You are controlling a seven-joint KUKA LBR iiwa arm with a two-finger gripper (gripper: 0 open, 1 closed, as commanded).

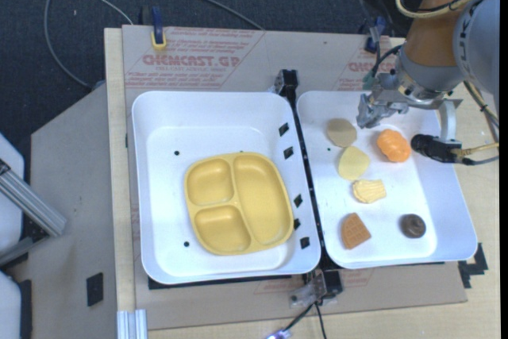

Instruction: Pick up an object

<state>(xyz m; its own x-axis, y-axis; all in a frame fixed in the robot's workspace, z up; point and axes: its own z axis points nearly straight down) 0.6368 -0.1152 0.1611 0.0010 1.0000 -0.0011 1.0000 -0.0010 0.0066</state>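
Reaching in from the right, the grey arm (pixel 468 36) with its orange band (pixel 446 8) sets the gripper (pixel 371 117) low over the far left corner of the right bin (pixel 452 246).

Gripper: pointed down toward the bin floor; how far it stands open cannot be told from this slanted view, and nothing is seen clamped in it.

Right bin, contents:
- Tan flat piece (pixel 342 132): just beside the gripper tip, to its lower left; whether the two touch cannot be told.
- Orange round object (pixel 393 145): near the gripper, to its lower right, clear of it.
- Pale yellow oval piece (pixel 353 163): below the tan piece, close to it.
- Cream ridged piece (pixel 369 190): below the oval piece, middle of the bin.
- Orange-brown wedge (pixel 355 231): near the front edge, well apart from the gripper.
- Dark brown round object (pixel 412 226): front right area, well apart from the gripper.

Left bin (pixel 151 171), contents:
- Yellow three-compartment tray (pixel 236 202): lying flat, slightly rotated, toward the front.

Bench: both bins rest side by side on a brown printed board (pixel 198 59).
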